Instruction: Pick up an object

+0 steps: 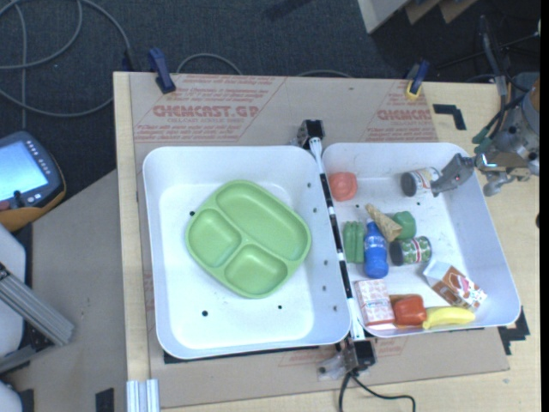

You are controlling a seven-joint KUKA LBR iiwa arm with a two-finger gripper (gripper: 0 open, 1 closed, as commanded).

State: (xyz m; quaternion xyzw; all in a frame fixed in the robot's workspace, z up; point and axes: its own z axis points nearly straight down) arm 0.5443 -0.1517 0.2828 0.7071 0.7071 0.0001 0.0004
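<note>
Over the right bin's (493, 230) far corner, the gripper (459, 172) hangs low, its tip just beside a small white-labelled can (420, 181) lying on its side. Whether it's spread or pinching, I cannot tell. Nothing is visibly held. Below sit a red-orange ball (343, 185), a blue bottle (376, 251), a green-and-red tin (412, 250), a banana (449, 318) touching a red block (408, 309), and a pink carton (374, 302). Across the divider, the left bin (163, 230) carries a green divided plate (249, 239).
</note>
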